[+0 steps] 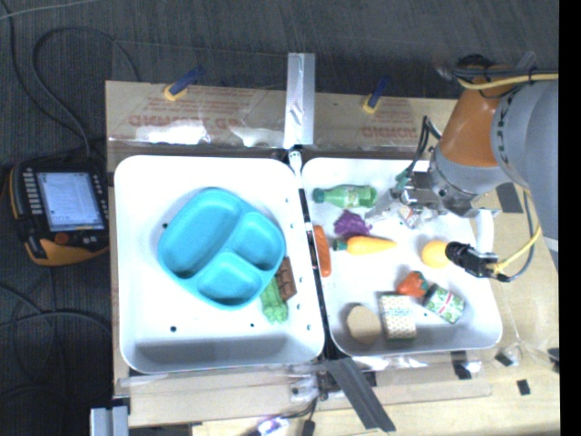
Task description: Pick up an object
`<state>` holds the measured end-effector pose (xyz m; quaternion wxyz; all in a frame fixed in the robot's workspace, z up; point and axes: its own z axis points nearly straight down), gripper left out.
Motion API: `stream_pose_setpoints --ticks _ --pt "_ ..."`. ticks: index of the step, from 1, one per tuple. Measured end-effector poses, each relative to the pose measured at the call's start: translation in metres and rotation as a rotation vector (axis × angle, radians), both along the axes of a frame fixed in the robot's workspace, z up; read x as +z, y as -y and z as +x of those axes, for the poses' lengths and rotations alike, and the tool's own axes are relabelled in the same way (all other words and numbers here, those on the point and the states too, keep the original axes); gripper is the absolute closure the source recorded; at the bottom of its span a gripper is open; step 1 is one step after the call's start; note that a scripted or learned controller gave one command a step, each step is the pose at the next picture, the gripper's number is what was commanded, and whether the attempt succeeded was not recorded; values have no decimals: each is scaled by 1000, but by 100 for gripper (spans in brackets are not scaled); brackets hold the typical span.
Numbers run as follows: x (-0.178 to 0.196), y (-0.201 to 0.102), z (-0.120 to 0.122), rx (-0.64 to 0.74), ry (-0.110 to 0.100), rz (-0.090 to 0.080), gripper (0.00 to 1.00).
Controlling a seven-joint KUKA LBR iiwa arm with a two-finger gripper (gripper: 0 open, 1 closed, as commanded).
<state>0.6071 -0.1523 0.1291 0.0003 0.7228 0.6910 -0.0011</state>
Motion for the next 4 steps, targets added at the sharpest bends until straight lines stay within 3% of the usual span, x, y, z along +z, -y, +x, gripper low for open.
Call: stream_pose_setpoints --ticks 1,2,3,4 --pt "41 44 -38 8 -1 1 0" --pt "-26 57 -59 84 2 5 0" --pt "-18 57 -60 84 0 5 100" --pt "83 71 -40 -70 0 -1 100"
